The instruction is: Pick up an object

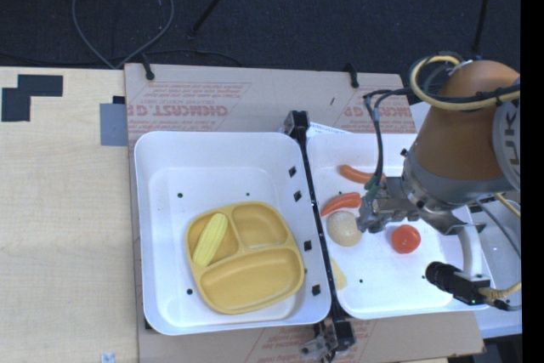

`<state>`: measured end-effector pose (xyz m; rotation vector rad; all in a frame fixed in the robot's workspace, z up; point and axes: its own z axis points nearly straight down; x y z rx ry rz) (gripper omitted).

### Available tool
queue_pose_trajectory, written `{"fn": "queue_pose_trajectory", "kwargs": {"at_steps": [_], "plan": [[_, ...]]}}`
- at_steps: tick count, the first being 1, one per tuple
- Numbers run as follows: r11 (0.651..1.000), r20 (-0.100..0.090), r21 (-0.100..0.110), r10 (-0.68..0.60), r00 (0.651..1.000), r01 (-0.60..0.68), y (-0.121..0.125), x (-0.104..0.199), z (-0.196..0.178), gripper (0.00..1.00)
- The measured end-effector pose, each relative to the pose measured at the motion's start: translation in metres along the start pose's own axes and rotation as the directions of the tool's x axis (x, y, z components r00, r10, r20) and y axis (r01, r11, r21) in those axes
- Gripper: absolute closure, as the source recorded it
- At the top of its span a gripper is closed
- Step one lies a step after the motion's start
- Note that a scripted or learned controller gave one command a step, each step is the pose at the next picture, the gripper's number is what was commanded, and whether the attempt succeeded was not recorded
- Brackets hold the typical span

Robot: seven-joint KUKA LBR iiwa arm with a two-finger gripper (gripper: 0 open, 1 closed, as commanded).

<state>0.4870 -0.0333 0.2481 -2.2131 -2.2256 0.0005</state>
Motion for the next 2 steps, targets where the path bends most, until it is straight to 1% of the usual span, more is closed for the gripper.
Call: {"fn": "queue_pose_trajectory", "kwargs": {"at_steps": [1, 2], "plan": [[1.0, 0.001, 0.003, 0.001, 1.0, -0.001, 0.012, 0.056, 0.014, 1.0], [1.0, 0.0, 0.002, 0.0, 1.0, 0.0, 0.013, 0.108, 0.008, 1.0]]}}
